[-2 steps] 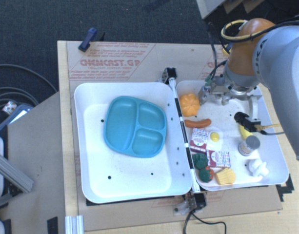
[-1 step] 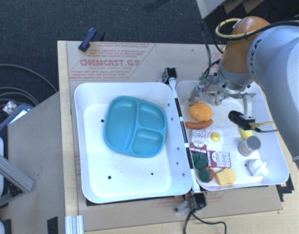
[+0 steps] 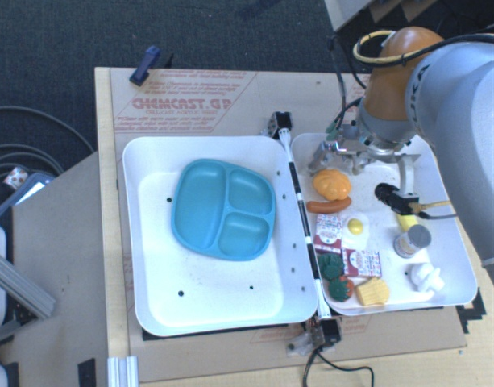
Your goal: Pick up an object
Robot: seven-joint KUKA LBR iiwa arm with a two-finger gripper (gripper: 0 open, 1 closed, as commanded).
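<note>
Orange, a toy fruit, lies in the upper part of the right bin, right of frame centre, with a sausage just below it. My pincer hangs just above it; I cannot tell whether it is apart or together. Nothing is lifted yet: grasp and raise remain. Left bin holds a blue tray.

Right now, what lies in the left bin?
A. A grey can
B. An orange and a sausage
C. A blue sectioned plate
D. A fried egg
C: the blue plate lies alone on the left bin, while the orange, sausage, can and egg sit in the right bin.
</note>
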